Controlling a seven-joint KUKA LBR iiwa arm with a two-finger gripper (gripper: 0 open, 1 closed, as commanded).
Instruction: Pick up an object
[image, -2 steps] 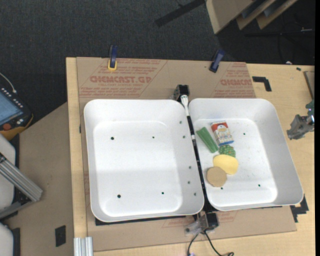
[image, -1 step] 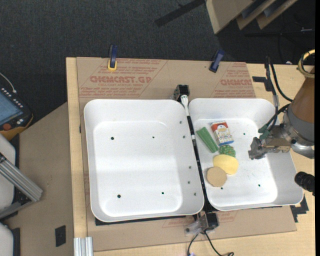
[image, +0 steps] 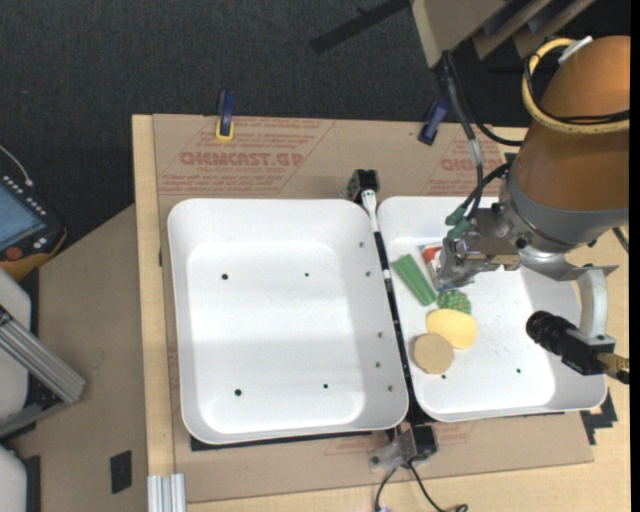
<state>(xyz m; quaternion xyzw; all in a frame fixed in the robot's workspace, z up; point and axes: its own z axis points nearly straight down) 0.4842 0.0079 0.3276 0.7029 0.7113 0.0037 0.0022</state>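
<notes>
End effector is sitting low in the right bin; can't tell its grip state. Under it four items are lying: one green bar, long axis running upper-left to lower-right, one yellow lump, one tan disc, one small green-patterned piece. Left bin sitting alongside.

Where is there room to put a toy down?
The left bin has bare floor from wall to wall. The right bin is crowded near the divider, where the green block, yellow piece and tan disc sit under the gripper.
</notes>
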